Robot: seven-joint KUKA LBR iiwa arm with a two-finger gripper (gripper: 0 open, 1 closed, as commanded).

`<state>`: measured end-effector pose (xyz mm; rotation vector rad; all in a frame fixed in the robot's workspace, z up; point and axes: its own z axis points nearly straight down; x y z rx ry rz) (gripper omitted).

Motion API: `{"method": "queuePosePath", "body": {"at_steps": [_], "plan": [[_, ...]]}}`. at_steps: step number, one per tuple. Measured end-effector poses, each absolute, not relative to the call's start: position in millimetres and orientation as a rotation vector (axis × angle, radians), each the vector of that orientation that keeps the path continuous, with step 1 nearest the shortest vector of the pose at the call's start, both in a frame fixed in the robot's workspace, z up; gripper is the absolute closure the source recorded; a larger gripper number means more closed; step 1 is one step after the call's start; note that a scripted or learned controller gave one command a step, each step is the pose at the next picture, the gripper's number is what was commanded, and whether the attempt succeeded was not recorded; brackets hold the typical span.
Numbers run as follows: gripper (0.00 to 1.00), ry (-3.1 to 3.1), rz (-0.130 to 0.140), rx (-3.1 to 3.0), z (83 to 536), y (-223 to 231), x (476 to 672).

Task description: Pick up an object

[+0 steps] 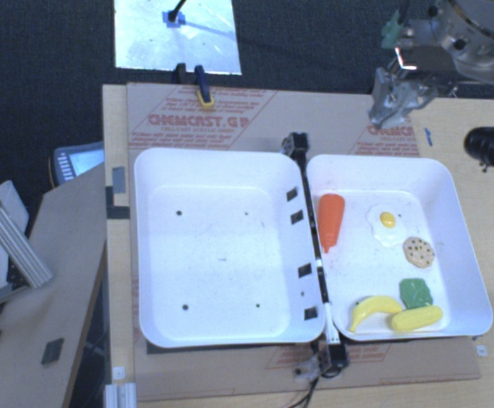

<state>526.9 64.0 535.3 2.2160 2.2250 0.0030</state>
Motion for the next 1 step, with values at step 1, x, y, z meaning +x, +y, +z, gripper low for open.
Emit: {"method": "queuePosePath", "body": {"at_steps": [1], "plan": [[1.00,2.225,0.003,2.216,535.3,68.2,514.5]]}}
